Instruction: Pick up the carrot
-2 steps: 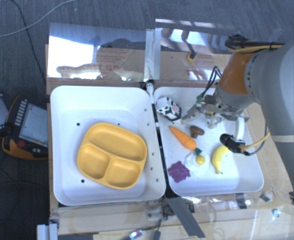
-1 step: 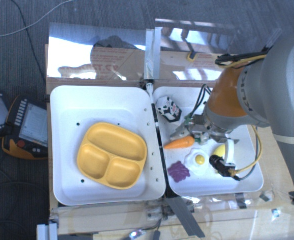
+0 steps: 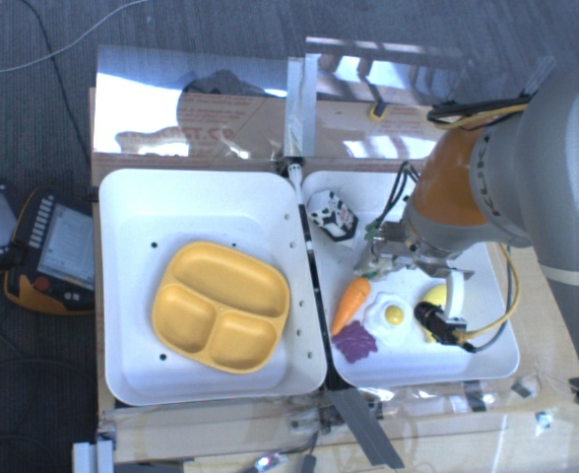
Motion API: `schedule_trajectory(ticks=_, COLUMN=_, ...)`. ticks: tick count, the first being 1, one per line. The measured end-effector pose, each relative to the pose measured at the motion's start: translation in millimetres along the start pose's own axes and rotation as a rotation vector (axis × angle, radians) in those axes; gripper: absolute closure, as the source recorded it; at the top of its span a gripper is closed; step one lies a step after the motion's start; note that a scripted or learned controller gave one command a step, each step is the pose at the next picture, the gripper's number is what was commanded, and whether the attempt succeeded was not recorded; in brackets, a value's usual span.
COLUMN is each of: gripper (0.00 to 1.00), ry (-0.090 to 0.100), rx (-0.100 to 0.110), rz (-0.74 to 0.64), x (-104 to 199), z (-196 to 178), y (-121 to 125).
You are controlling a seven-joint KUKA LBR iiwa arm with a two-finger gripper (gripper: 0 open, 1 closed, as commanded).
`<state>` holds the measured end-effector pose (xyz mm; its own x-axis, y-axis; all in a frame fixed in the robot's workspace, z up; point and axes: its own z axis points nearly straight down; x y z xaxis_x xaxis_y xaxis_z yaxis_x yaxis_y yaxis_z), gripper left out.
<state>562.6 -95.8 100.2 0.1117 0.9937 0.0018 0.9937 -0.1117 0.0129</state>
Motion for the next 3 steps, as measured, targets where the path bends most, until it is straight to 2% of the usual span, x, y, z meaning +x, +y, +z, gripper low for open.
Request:
schedule_trajectory(ticks=1, gripper=0.0, ry=0.0, rx=0.0, rz=0.0, x=0, z=0, y=0)
schedule_trajectory(ticks=2, gripper=0.0, ry=-0.002, rx=0.017, rz=0.014, x=-37, z=-16, y=-59)
schedule_trajectory(ticks=3, gripper=0.0, ry=-0.001, rx=0.011, rz=-0.287, x=-43, z=1, y=-74)
